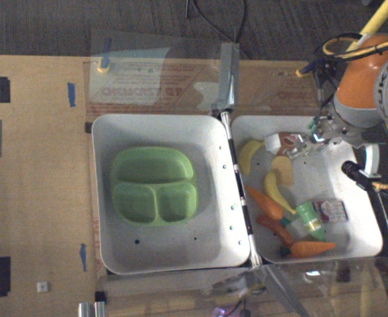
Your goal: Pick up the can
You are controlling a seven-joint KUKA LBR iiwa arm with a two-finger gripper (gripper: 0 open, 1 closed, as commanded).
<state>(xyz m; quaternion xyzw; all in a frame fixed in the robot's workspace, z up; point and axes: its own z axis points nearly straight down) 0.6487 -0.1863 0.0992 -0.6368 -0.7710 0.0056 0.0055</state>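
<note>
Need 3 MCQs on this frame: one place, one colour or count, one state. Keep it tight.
1. Where is the green tray?
A. left bin
B. right bin
C. on the floor

2. How many compartments does the tray have?
A. two
B. three
C. five

3. Where is the hand?
A. over the tray
B. over the right bin's far edge, beside the can
C. over the cardboard outside the bins

Key: 1 A, the tray lies flat in the left bin. 2 B, one long section above two smaller ones. 3 B, the arm comes in from the right and ends there.
</note>
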